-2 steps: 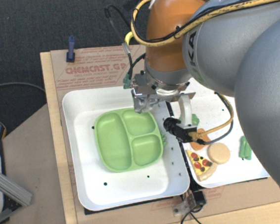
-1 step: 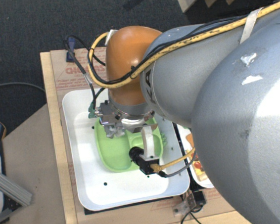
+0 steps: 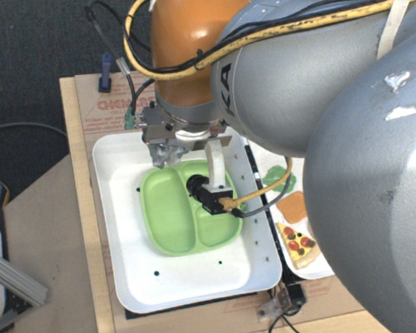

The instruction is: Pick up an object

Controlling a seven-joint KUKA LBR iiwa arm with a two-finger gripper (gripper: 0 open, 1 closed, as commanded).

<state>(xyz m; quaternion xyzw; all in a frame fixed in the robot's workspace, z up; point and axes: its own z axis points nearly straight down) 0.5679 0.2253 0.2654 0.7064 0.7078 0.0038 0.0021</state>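
A light green divided plate (image 3: 174, 213) lies in the left white bin (image 3: 130, 229), in its middle. My gripper (image 3: 164, 157) hangs over the far edge of the plate, just beyond its rim, under the orange wrist band. The arm covers most of the right bin (image 3: 312, 268), where a pizza slice toy (image 3: 299, 243), an orange piece (image 3: 293, 206) and a green leafy piece (image 3: 275, 174) peek out.
The huge grey arm spans the right and upper part of the view. The bins rest on a brown cardboard-coloured bench top (image 3: 90, 174). A blue clip (image 3: 104, 74) sits at the bench's far-left edge. Bare bin floor lies in front of the plate.
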